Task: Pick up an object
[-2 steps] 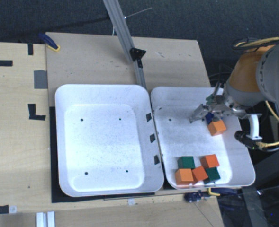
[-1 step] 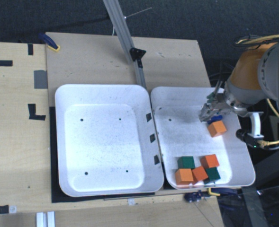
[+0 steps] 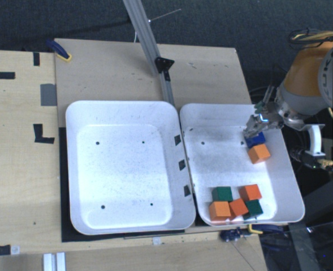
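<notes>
Camera view: gripper (image 3: 257,123) sits right over a blue block (image 3: 255,138), orange block (image 3: 259,153) touching it at 5 o'clock; can't tell whether it's gripping.

Pale bench top (image 3: 155,55) of wood-grain board, matt, patched with dark tape strips (image 3: 39,133). Two white bins, left (image 3: 76,123) and right (image 3: 211,114), of smooth moulded plastic, faintly glossy, speckled with fine dark scuffs. Slanting pole (image 3: 143,27) of dull grey metal; orange block (image 3: 259,153), other orange blocks (image 3: 220,210) and green ones (image 3: 222,193) matt and flat-coloured; arm casing (image 3: 305,75) smooth with slight sheen.
</notes>
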### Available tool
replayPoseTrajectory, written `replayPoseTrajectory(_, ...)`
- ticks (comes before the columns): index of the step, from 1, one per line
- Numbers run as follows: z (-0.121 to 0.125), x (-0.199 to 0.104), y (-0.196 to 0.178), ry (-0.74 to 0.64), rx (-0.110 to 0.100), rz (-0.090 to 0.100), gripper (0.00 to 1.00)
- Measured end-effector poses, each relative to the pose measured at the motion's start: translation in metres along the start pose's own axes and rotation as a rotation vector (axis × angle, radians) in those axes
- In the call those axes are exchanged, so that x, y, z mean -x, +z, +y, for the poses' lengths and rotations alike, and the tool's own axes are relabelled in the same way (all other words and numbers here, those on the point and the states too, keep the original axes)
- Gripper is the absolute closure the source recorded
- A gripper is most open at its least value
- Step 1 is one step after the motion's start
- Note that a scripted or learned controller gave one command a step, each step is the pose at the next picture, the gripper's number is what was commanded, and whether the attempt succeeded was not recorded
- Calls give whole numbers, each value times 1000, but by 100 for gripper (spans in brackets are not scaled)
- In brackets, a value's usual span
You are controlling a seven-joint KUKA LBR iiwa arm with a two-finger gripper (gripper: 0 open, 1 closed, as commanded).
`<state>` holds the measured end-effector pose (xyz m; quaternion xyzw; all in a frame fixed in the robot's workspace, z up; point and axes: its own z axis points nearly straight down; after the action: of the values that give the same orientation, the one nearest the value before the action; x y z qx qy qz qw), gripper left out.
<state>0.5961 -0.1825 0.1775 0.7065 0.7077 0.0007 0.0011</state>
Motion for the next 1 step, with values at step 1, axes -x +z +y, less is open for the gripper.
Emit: replayPoseTrajectory(1, 2, -9, -60, -1, 3, -1, 100)
